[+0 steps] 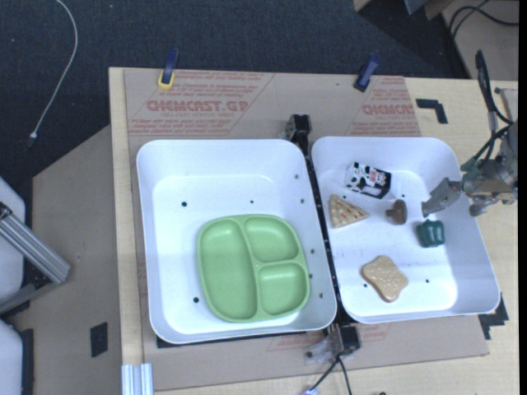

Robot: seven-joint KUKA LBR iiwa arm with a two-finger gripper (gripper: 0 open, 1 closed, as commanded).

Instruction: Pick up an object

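Camera view: end effector hangs at the right bin's 3 o'clock edge; grip state cannot be told. Approach step, nothing lifted. Nearest candidate: teal object just below it. Next move likely calls for descent over it. Counter board reads "CHEMCAST".

I've got the counter topped with a printed cardboard sheet, and two white bins sit side by side on it: left bin, right bin.
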